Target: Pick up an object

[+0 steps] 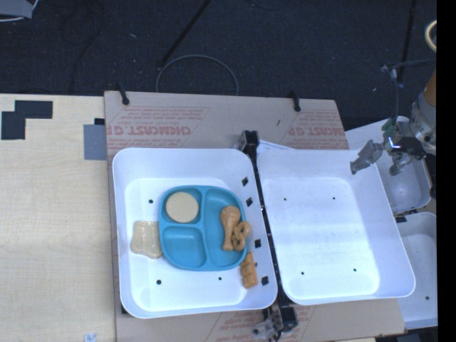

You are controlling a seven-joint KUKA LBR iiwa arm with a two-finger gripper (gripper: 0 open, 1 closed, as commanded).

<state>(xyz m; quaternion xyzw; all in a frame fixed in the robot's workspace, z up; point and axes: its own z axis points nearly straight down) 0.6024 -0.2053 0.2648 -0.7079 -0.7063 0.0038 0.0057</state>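
Listing the gripper (377,159) poised with fingers spread and bare over the right bin's (335,291) far rim, we note every object lies in the left bin (135,169), mostly on the blue tray (187,251), risking an empty grasp.

two white bins (322,299); in the left one a bright blue tray (192,251) with a pale tan round cookie (181,206), golden-brown pieces (234,228), a beige piece (146,239) beside it.
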